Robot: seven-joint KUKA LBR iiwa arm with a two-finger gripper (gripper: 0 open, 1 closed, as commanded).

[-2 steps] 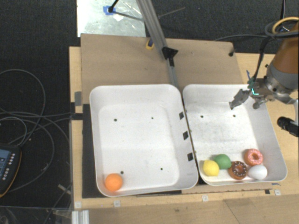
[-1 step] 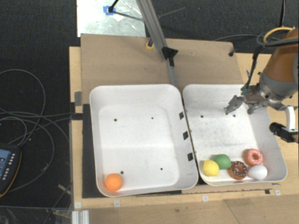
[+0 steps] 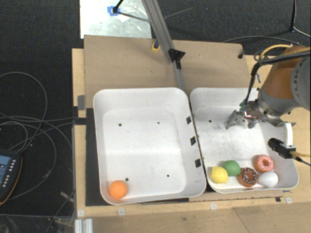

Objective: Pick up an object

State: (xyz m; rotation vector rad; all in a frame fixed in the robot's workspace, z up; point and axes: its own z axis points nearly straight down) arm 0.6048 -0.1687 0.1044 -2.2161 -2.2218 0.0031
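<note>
An orange ball point(image 3: 118, 189) lies in the near left corner of the left bin point(image 3: 141, 98). Along the near wall of the right bin point(image 3: 214, 98) sit a yellow lemon point(image 3: 219, 174), a green fruit point(image 3: 232, 167) touching it, a chocolate donut point(image 3: 248, 177), a white egg point(image 3: 268, 179) and a pink donut point(image 3: 264, 163) just behind. Farther back in that bin, the tool point(image 3: 239, 120) hangs over bare floor, its fingers spread apart with nothing between them, well apart from the cluster. Both bins rest on the brown worktop point(image 3: 126, 62).
</note>
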